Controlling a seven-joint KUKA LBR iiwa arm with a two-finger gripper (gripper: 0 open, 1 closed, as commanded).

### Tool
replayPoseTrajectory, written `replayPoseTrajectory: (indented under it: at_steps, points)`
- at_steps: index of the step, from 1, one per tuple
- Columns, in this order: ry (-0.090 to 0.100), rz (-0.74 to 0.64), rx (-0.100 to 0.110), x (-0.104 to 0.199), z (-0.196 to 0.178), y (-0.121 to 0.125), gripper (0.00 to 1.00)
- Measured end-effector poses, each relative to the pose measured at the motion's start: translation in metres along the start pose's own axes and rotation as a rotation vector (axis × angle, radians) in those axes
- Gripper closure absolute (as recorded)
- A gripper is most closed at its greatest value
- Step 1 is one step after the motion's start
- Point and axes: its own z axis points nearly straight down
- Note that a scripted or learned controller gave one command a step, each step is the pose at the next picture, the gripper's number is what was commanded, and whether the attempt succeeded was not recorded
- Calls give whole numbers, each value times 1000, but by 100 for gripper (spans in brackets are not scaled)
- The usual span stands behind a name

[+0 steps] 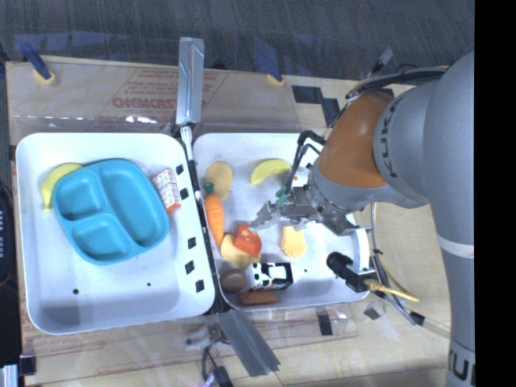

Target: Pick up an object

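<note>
Two white bins side by side on the tabletop (97,103). Left bin (48,289): blue divided tray (113,208) in the middle, banana (55,180) tucked under its upper-left edge, small red-and-white packet (167,189) against the right wall. Right bin (242,145): toy food crowded along the left side, likely where things slid after being dropped. Potato (218,176) at the top, carrot (214,216) just below, red pepper (247,239) lying on a pale fruit (232,253), black-and-white cow toy (270,275) and sausage (256,298) near the bottom wall. Yellow slice (270,169) apart near the top; pale yellow chunk (293,243) nearer the middle.

Arm (419,143) reaching in from the right, wrist bent down over the right bin, presumably to come at the pile from above. Gripper (278,210) low, between the carrot and the yellow chunk, just above the red pepper. Nothing visibly between its tips; apart or together cannot be told from this angle. Nearest candidates: pepper or yellow chunk, both still lying in the bin. Pickup judged not yet made.
</note>
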Motion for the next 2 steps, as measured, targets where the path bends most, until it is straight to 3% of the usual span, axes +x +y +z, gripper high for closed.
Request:
replayPoseTrajectory:
  at_steps: [1,2]
  points:
    - [-3,-315,-10,35,58,-11,0]
    - [-3,-318,-11,35,48,-10,100]
